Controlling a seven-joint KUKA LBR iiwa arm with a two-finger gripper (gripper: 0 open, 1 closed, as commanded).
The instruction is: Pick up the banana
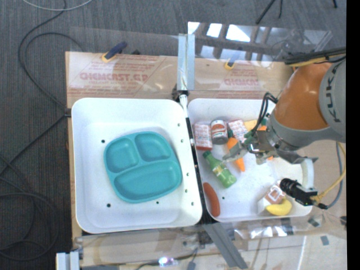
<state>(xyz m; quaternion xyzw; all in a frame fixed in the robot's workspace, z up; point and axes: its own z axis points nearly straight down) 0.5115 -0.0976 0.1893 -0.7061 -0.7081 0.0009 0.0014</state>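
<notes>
The yellow banana lies in the front right corner of the right bin, touching a small brown-and-white carton. My gripper hangs over the middle of that bin, up and to the left of the banana and well apart from it. It sits right above an orange carrot, which it partly covers. The grey arm with its orange band reaches in from the right.
The right bin also holds a green bottle, a red sausage, a small can and red-and-white packets. A teal divided plate lies in the left bin.
</notes>
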